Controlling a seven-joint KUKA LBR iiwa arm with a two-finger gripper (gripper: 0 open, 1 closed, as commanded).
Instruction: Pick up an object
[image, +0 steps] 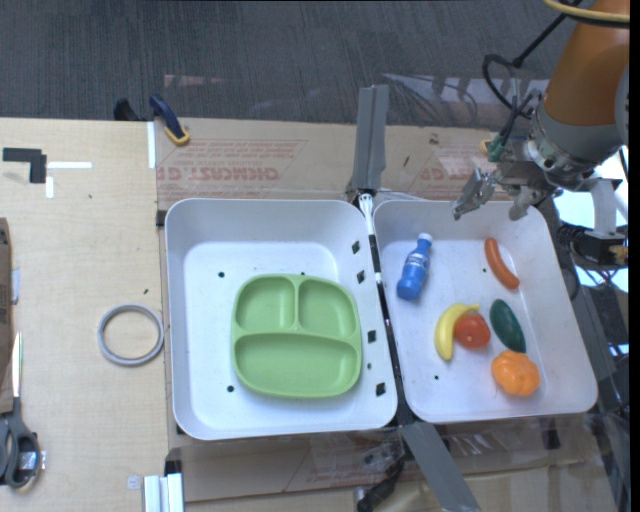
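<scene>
We find the end effector (492, 197) released above the sausage (501, 263); we advise descending squarely astride the sausage before clenching.

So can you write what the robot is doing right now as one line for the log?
step: reaching in | gripper: open, holding nothing, over back of right bin | nearest: blue bottle, sausage | picked up: nothing yet

Fixed overhead camera, slanted down over both bins (185, 330)
</scene>
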